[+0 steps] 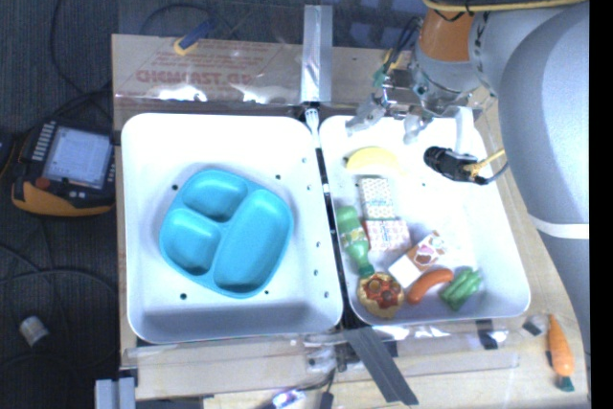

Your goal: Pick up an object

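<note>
The gripper (389, 122) hangs over the far end of the right bin (484, 220). Its two fingers (363, 120) are apart, and there is nothing between them. Just below it, on the bin floor, lies a yellow toy banana (372, 158). It is near the gripper but not touching it.

Next down the bin is a small dotted box (376, 196), and a pink and white box (385, 233) sits right against it. A green toy (352, 237) lies beside them along the bin's left wall. At the near end there is a round toy pizza (380, 294), a red toy sausage (431, 283), a green toy pepper (462, 287) and a red and white piece (427, 250), all close together.

The left bin (153, 158) holds a blue tray (227, 230) with three hollows. Well off to the left, on the floor, lies a hand controller with a screen (69, 163).
</note>
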You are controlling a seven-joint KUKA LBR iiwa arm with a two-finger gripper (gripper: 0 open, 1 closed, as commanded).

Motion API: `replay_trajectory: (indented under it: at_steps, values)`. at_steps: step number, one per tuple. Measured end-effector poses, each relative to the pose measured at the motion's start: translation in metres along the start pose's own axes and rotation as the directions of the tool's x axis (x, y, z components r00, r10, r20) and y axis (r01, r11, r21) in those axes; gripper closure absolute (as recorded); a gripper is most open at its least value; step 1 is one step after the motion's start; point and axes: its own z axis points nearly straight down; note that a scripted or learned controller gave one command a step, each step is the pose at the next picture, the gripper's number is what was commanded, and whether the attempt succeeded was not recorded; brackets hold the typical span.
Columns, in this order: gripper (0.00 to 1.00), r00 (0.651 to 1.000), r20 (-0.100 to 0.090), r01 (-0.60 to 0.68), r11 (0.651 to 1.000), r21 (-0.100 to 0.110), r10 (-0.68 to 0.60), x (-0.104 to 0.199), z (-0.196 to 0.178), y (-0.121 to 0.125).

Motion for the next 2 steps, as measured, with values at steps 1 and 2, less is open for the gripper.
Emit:
replay_trajectory:
  at_steps: [1, 2]
  values:
    - [0.00, 0.968, 0.002, 0.253, 0.968, -0.001, -0.253, 0.005, -0.060, -0.058]
    - [0.00, 0.967, -0.001, 0.256, 0.967, 0.000, -0.256, -0.042, 0.062, -0.055]
